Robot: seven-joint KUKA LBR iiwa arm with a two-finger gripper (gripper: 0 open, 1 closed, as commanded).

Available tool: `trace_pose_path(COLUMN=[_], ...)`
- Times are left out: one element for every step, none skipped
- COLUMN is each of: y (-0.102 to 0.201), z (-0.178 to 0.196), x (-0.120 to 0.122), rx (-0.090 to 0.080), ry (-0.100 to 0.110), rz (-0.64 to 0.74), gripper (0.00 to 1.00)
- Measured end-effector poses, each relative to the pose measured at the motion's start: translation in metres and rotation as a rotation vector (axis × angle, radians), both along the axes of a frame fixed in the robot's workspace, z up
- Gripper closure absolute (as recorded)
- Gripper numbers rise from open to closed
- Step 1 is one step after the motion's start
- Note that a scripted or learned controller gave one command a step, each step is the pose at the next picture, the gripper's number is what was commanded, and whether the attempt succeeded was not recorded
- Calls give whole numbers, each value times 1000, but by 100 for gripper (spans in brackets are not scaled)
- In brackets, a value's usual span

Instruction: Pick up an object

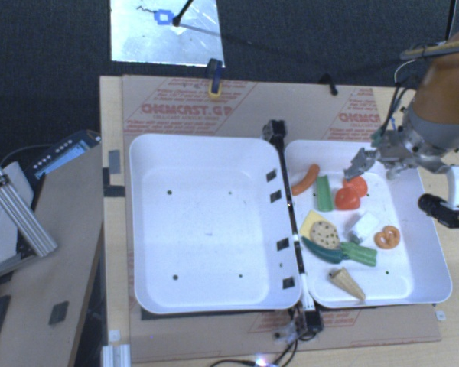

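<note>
Hovering over right bin (pixel 436 285), gripper (pixel 361 167) just above red tomato-like piece (pixel 350 196); finger state: cannot tell. Risking a glancing close, with green piece (pixel 323 193) crowding alongside.

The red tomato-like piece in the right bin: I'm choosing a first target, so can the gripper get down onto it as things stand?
Probably yes. The gripper hangs just above the red piece, which lies uncovered, though the green piece sits close beside it.

My arm (pixel 444 90) reaches in from three o'clock, wrist bent down, gripper (pixel 361 167) pointing toward eight o'clock.
</note>
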State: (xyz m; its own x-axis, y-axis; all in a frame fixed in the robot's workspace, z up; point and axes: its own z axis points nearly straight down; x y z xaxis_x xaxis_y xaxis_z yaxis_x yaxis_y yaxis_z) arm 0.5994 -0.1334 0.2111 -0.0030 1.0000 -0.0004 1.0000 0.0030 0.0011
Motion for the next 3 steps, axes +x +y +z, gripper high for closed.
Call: trace_pose_path(y=[51, 47, 134], z=[-98, -87, -23], x=[-1, -1, 12], rx=[2, 0, 5], ry=[-5, -5, -7], rz=[6, 2, 10], gripper=[0, 100, 100])
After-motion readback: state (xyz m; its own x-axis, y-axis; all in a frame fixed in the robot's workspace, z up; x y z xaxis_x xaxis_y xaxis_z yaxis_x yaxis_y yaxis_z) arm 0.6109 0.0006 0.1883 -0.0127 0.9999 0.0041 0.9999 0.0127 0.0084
